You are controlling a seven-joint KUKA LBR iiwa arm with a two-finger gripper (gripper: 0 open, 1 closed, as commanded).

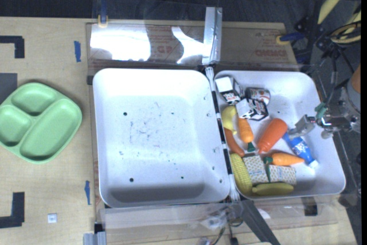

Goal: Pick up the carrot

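Several orange toy carrots lie in the right bin (327, 178). The biggest carrot (272, 133) lies tilted near the bin's middle, a smaller one (245, 129) sits left of it, and another carrot (285, 159) lies flat below it. My gripper (324, 120) hangs at the right bin's right rim, to the right of and a little above the big carrot, well apart from it. A blue and white tube (301, 148) lies between the gripper and the carrots.
The right bin also holds a corn cob (239, 172), a cracker-like block (256, 168), a yellow-green banana (273, 187), a black and white can (258, 101) and a small box (227, 89). The left bin (114, 89) adjoins it. A green divided plate (37, 121) sits far left.
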